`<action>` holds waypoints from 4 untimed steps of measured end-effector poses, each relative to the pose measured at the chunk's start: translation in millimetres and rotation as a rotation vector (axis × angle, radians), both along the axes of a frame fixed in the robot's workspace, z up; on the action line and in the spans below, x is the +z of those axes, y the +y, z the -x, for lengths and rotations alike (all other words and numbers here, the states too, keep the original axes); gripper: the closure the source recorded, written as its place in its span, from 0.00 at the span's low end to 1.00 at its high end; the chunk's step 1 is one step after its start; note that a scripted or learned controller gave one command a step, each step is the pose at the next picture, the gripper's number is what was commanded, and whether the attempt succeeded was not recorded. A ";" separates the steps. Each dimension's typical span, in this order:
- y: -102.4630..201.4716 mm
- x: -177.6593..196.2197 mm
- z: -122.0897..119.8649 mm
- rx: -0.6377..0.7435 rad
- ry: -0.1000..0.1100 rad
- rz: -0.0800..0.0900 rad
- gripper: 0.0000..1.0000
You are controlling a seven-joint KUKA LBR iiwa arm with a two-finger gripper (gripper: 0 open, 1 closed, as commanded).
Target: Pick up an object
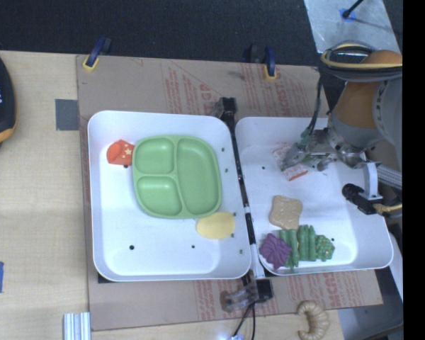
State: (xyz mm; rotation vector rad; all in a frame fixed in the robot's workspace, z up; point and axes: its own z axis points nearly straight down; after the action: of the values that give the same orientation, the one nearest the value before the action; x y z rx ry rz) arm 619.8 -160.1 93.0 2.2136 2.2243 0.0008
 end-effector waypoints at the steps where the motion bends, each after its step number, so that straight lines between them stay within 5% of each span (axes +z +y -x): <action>1: 32.3 -0.9 -36.3 0.002 0.003 -0.004 0.00; 2: 30.0 10.4 -35.6 0.004 0.006 -0.001 1.00; 3: 30.1 9.8 -35.3 0.006 0.007 -0.001 0.00; 4: 2.7 -2.3 19.9 -0.004 0.012 -0.001 0.00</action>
State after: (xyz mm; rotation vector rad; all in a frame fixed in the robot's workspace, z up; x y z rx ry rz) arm 599.9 -157.3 90.7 2.2240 2.2270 -0.0116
